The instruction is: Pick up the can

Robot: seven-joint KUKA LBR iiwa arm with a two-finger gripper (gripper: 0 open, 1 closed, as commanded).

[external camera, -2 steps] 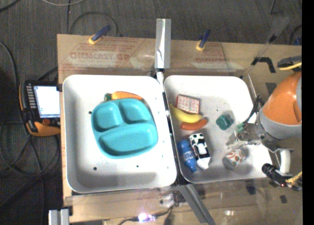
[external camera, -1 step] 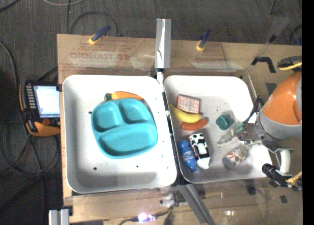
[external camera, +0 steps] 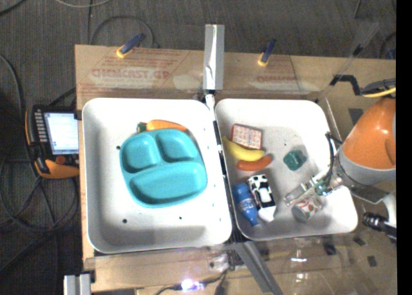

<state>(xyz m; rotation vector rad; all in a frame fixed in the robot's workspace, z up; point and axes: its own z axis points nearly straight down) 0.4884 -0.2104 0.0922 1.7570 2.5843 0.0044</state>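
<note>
A small can [external camera: 308, 210] with a pale, red-flecked label lies in the right bin [external camera: 335, 126], near its front right corner. My gripper [external camera: 302, 194] reaches in from the right and sits low, right over the can's upper edge. It seems to touch the can, but how it stands around it is unclear. The orange band of the arm [external camera: 373, 139] hangs over the bin's right rim.
The right bin also holds a teal cup [external camera: 295, 159], a patterned box [external camera: 246, 136], a banana [external camera: 243, 152], an orange sausage-like piece [external camera: 254, 163], a black-and-white carton [external camera: 261, 192] and a blue bottle [external camera: 244, 202]. A teal divided plate [external camera: 166, 165] fills the left bin [external camera: 103, 210].
</note>
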